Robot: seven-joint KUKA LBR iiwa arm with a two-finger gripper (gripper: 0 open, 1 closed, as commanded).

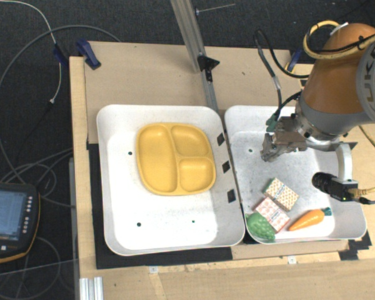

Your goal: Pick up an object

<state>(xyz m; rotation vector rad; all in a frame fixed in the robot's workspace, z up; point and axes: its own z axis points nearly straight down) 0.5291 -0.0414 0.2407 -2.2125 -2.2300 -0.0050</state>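
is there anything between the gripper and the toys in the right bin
Nothing visible. The gripper hangs over bare floor of the right bin. The checkered box, patterned box, green toy and carrot lie clustered toward the bin's near edge, with open bin floor between them and the gripper.

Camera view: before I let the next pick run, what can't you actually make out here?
- Gripper over the right bin: its fingertips are dark, small and blurred, so the finger state is unreadable.
- Green object at the bin's near edge: partly covered by the patterned box, so its full shape is hidden.
- Print on the two boxes: too small to read.
- Arm: cut off by the right edge.
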